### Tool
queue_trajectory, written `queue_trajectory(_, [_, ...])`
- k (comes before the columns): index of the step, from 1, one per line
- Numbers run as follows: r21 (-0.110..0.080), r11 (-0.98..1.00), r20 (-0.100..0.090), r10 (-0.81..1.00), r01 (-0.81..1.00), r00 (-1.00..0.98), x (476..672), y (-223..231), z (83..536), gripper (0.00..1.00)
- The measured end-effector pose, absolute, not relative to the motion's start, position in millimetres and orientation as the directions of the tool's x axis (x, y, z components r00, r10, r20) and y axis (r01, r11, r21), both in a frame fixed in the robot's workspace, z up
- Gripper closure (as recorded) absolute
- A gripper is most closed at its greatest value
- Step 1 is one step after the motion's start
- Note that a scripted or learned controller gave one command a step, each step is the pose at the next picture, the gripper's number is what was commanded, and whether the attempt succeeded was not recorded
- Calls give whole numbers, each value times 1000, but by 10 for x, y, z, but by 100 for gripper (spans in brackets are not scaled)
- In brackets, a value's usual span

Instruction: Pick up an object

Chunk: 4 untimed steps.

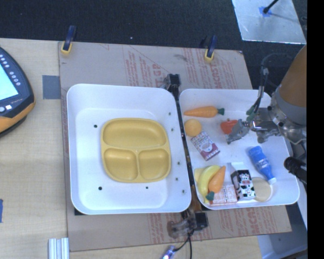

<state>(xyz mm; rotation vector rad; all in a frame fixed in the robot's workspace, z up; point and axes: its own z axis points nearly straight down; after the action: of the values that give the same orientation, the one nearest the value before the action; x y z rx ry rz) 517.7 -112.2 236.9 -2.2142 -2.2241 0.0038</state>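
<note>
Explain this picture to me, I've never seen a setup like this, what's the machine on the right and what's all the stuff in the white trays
This is one camera fixed above a workbench, looking down at a slant. The grey machine with an orange band entering from the right is a robot arm. At its tip is a metal two-finger gripper used for picking things up; here it hangs low over the right-hand shallow white bin, next to a small red toy piece. I cannot tell whether it grips anything.

That bin holds toy groceries: a long orange carrot, a round orange fruit, a small red-and-white packet, a blue tube, a yellow banana with a second carrot on it, and a black-and-white carton.

The left-hand white bin holds a yellow divided plate. The orange-edged device at far left looks like the arm's handheld controller.
</note>
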Motion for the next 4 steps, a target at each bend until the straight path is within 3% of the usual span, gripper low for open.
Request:
queue_trajectory(1, [-5,3,-2,1000,1000,-3,5446,-2131,1660,0])
queue_trajectory(2, [17,8,-7,1000,1000,-8,4911,-1928,1077,0])
queue_trajectory(3, [-2,8,-1,1000,1000,-8,5166,-1309,916,0])
queue_trajectory(4, [-3,4,0,1000,1000,-4,5745,-1244,917,0])
